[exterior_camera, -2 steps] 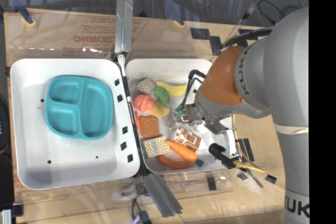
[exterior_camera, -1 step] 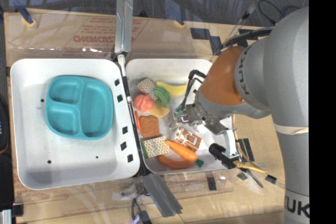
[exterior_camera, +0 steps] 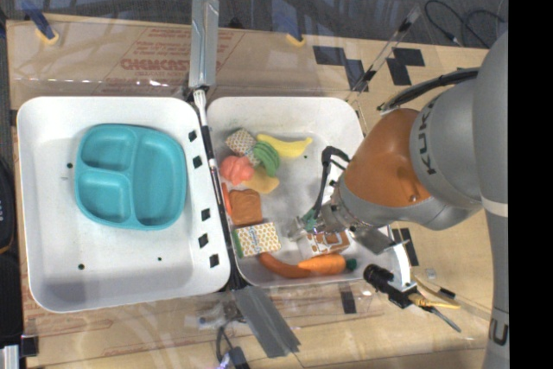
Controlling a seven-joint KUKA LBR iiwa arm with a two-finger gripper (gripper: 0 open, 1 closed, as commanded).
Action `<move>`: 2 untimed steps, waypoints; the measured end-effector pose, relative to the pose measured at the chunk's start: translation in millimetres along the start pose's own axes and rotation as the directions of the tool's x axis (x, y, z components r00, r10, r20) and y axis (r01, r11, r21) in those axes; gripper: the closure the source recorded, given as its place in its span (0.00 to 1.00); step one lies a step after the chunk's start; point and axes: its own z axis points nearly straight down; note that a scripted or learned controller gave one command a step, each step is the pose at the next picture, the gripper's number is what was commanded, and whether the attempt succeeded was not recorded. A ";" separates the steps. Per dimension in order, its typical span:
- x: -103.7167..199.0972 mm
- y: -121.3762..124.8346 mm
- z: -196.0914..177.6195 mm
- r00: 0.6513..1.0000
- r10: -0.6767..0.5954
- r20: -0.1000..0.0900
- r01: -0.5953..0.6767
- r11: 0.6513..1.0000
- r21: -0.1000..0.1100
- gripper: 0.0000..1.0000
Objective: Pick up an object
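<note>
The right bin (exterior_camera: 285, 112) holds several toy foods: a yellow banana (exterior_camera: 287, 146), a green piece (exterior_camera: 267, 156), a woven beige piece (exterior_camera: 240, 141), a pink one (exterior_camera: 237, 169), a brown block (exterior_camera: 245, 206), a patterned yellow block (exterior_camera: 258, 238) and an orange carrot (exterior_camera: 304, 266) along the front wall. My gripper (exterior_camera: 321, 236) reaches down into the front right of this bin, just above the carrot, under the orange wrist band (exterior_camera: 389, 164). The wrist covers most of the fingers.
The left bin (exterior_camera: 52, 264) carries a teal divided plate (exterior_camera: 131, 175). A metal divider bar (exterior_camera: 204, 39) runs between the bins at the back. Cables and black tape marks (exterior_camera: 393, 60) lie on the bench at the right.
</note>
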 end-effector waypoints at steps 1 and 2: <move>0.0 0.8 -9.6 1.000 -0.003 0.000 0.003 1.000 0.000 1.00; 26.1 86.1 -3.0 0.993 0.120 0.000 -0.120 0.993 0.003 1.00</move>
